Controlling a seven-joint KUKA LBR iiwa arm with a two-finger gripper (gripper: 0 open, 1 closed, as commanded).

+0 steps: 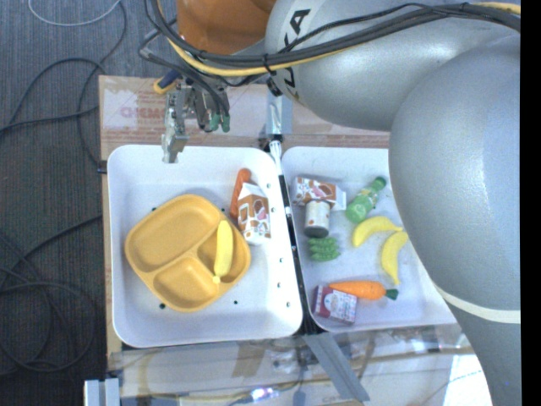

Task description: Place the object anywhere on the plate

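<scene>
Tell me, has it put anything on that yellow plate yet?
Looks done: a yellow piece already lies on the plate, across its right compartment. In hand: nothing visible; the end effector sits above the left bin's far rim, away from the plate. Left: possibly nothing, unless another item is meant.

right bin (423, 311) | carrot (359, 290) | bananas (385, 239) | green bottle (365, 199)
</scene>
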